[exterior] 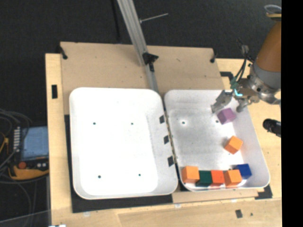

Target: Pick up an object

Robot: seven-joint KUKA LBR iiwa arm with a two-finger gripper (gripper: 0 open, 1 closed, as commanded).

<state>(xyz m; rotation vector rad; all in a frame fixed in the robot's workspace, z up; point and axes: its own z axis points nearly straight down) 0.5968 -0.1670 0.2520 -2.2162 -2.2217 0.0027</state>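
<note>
**Currently: claw positioned over purple block in right bin**

Presently the claw (226, 103) sits above the upper right part of the right bin (199, 105), reaching in from the right on the grey arm (265, 82) with its orange band. Two fingers are visible, spread apart; the left finger (218, 103) angles down and to the left. A purple block (226, 115) lies on the bin floor directly below the fingertips, near or touching them. Whether the block is between the fingers cannot be determined from this view, so no grip is confirmed.

Below the purple block, apart from it, a single orange block (233, 144) lies tilted on the bin floor.

Along the lower edge of the right bin, a row of blocks lies close together: an orange block (191, 173), a green block (205, 177), a second orange block (217, 176), a third orange block (232, 176), and a blue block (244, 170) at the right end.

The left bin (118, 141) sits beside the right bin on the bench (109, 60). A metal rail (135, 27) rises diagonally from the bench behind the bins.
</note>
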